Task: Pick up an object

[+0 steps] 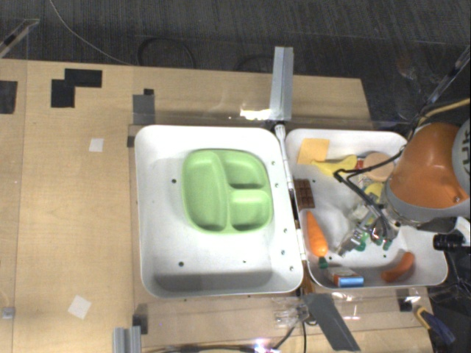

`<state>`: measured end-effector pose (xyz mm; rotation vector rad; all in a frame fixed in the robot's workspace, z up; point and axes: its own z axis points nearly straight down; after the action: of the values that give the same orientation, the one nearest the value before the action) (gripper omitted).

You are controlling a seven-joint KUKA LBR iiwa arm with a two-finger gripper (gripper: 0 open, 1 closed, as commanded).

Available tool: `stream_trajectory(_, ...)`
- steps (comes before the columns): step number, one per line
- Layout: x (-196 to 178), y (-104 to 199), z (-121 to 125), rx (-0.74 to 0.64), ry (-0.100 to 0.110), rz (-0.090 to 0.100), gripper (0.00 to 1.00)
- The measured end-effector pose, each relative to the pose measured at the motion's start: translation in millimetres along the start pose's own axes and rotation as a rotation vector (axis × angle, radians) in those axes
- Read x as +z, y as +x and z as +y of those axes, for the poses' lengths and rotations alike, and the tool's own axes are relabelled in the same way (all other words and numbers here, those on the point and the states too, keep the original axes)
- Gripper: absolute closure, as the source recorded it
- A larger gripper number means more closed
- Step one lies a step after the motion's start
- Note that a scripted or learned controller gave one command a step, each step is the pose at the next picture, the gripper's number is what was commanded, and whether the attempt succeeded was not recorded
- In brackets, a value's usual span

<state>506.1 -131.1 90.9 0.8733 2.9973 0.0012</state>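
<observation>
My gripper (358, 239) hangs low over the right bin (438, 274), under the orange wrist band (430, 169), with cables around it. Its tips sit near the middle of the bin floor, right of an orange carrot (316, 234). A small blue cylinder with an orange end (348, 279) lies just below the tips, and a reddish sausage (398, 266) lies to their lower right. A yellow cheese wedge (312, 151), a banana-like yellow piece (337, 167) and a tan piece (375, 161) lie toward the back. I see nothing between the fingers.
The left bin (158, 271) holds a green three-compartment plate (224, 190). A brown chocolate bar (304, 193) lies along the right bin's left wall. A metal post (282, 83) stands behind the divider between the bins. The wooden bench (66, 219) spreads to the left.
</observation>
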Motion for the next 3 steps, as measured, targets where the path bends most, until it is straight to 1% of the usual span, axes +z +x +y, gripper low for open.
stream_trajectory(1,3.9,-72.1,75.6,0.022,0.000,0.007,0.00)
stream_trajectory(2,1.6,-29.7,52.3,0.138,-0.001,0.005,0.00)
stream_trajectory(3,-0.8,27.9,20.3,0.327,-0.001,-0.006,0.00)
